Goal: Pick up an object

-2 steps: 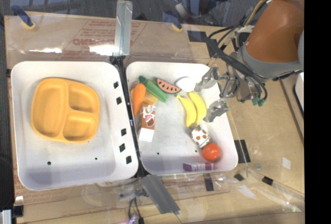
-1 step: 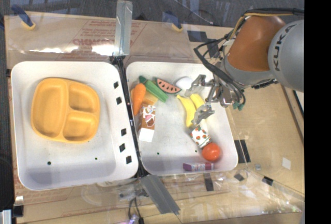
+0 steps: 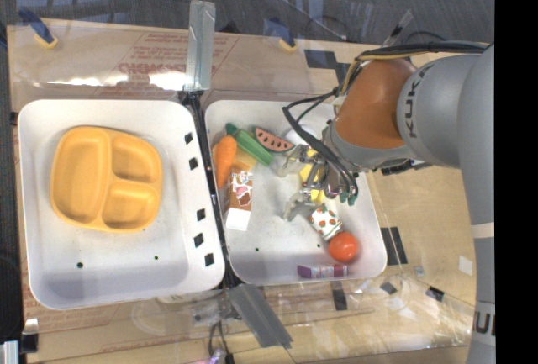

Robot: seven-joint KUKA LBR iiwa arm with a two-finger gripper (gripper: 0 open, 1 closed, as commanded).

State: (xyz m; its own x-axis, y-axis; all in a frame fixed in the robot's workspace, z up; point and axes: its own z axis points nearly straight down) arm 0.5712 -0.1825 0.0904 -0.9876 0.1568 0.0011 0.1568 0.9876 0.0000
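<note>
A red tomato [image 3: 342,247] lies just below the pincer [image 3: 313,196]; its grip state I cannot tell.

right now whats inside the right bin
The right bin holds a carrot, a green vegetable, a watermelon slice, a tomato and small packets. The gripper covers whatever lies under it.

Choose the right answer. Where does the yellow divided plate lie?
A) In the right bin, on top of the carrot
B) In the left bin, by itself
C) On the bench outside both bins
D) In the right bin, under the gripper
B: the yellow divided plate lies alone in the left bin, while the carrot, the tomato and the other toys lie in the right bin.
</note>
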